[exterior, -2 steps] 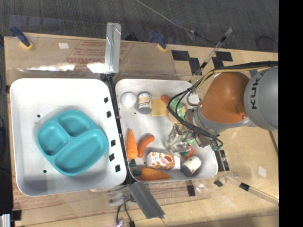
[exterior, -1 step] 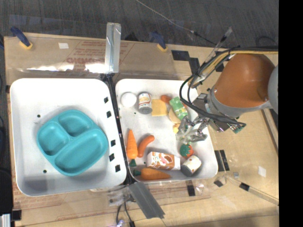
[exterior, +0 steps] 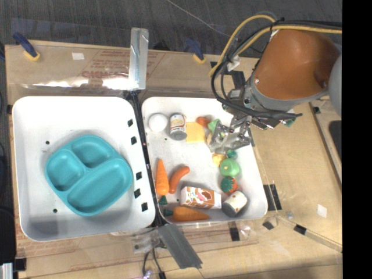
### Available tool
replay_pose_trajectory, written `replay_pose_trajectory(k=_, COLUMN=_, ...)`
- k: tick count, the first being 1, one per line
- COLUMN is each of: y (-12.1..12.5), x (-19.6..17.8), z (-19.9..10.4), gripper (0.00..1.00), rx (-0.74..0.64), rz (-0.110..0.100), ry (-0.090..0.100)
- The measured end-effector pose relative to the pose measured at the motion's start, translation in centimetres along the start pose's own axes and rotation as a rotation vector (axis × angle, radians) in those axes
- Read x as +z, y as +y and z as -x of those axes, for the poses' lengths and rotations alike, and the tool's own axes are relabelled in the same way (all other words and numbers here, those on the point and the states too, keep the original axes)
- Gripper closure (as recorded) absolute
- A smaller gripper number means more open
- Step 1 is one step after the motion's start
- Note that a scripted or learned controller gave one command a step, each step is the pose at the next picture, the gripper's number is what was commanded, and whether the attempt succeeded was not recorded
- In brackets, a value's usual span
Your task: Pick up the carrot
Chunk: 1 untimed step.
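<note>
Two carrots lie in the right bin (exterior: 256, 156). One carrot (exterior: 161, 178) stands lengthwise near the bin's left wall, its green end toward the front. The other carrot (exterior: 187, 214) lies along the front wall, under a brown milk carton (exterior: 200, 197). My gripper (exterior: 231, 136) hangs low over the bin's right half, above a small yellow piece (exterior: 218, 158) and just behind a green apple (exterior: 229, 167). It is well to the right of both carrots and touches neither. The orange-banded wrist hides the gripper's upper part.
An orange-red sausage (exterior: 179, 175) lies beside the left carrot. A white ball (exterior: 157, 121), a can (exterior: 178, 126), a yellow block (exterior: 196, 132) and a red item (exterior: 201, 121) line the back. A strawberry (exterior: 228, 184) and a white cylinder (exterior: 235, 203) sit front right. The left bin holds a teal divided plate (exterior: 88, 173).
</note>
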State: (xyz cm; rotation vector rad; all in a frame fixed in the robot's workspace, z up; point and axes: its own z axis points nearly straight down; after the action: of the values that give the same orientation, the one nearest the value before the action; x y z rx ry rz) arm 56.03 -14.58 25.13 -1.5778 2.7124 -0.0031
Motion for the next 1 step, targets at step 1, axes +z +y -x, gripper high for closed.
replay_pose_trajectory(k=1, y=1.78, x=10.82, z=-3.06, gripper=1.00, rx=-0.377, rz=0.012, ry=0.000)
